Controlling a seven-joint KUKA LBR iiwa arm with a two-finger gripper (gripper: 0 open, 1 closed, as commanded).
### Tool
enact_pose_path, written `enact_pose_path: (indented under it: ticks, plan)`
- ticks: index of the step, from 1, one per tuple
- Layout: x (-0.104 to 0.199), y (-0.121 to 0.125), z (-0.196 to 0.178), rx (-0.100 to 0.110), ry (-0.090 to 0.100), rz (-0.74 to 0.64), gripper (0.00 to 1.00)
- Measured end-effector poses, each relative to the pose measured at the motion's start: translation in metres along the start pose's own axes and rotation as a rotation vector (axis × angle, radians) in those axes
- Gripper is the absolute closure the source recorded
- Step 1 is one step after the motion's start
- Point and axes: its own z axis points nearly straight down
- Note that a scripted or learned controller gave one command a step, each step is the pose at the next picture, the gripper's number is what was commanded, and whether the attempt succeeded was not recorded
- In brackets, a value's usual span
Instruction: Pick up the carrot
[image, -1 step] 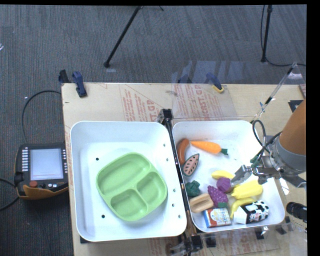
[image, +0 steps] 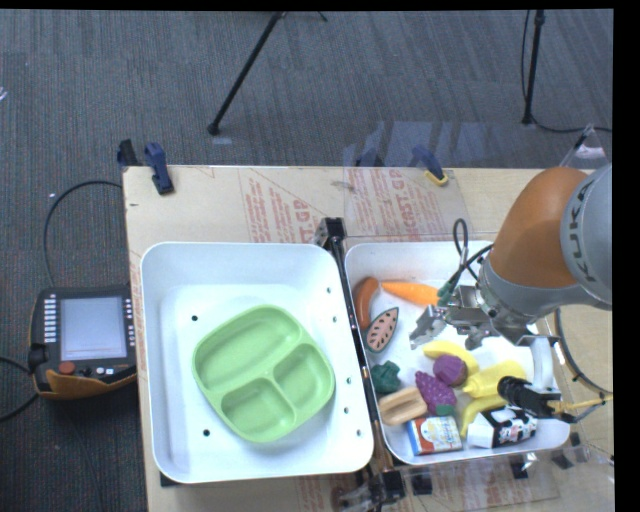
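Note:
The orange carrot (image: 410, 292) lies near the far side of the right bin (image: 400, 255), pointing right, next to a reddish sausage (image: 365, 296). My gripper (image: 437, 322) hangs over the right bin, just nearer the camera than the carrot and slightly right of it, with nothing visibly held. The grey arm with its orange band (image: 540, 240) reaches in from the right and hides the bin's right part.
Toy food crowds the right bin: a watermelon slice (image: 382, 328), a green piece (image: 385, 377), a bun (image: 402, 403), purple grapes (image: 437, 388), a banana (image: 495, 380), a carton (image: 435, 435) and a white bottle (image: 505, 428). The left bin (image: 170, 300) holds a green divided plate (image: 263, 372).

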Motion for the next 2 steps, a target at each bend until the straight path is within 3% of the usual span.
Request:
enact_pose_path:
  ticks: [1, 2]
  plan:
    - [-0.026, 0.048, 0.066, 0.003, -0.003, 0.007, 0.0]
    - [-0.02, 0.095, 0.073, -0.004, -0.002, 0.276, 0.0]
